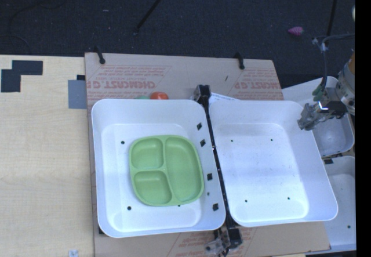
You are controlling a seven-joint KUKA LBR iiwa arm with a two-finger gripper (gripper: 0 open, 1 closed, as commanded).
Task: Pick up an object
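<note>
Over the far right rim of the right bin [272, 163]: gripper [311, 116], low and near the bin's upper right corner, too blurred and small to say whether spread or closed, and nothing visible in its grasp. In the left bin [110, 192]: green plate [167, 170], flat on the floor, a little right of centre and toward the near wall. From the gripper, well apart: leftward across the whole right bin, over the black divider [211, 157] between the two bins, and somewhat nearer the camera. Plate almost as broad as long, rounded at the corners; longest compartment along its right side, running far to near with a slight tilt, so likely best approached at a raised rim, not the flat middle. By count: two bins, one plate with three compartments, one gripper, one arm. Behind the left bin's far wall, on the cardboard [174, 79] and outside the bin: one small red object [159, 96], partly hidden by the wall, kind unclear. Pick not yet begun, by the look of it.
</note>
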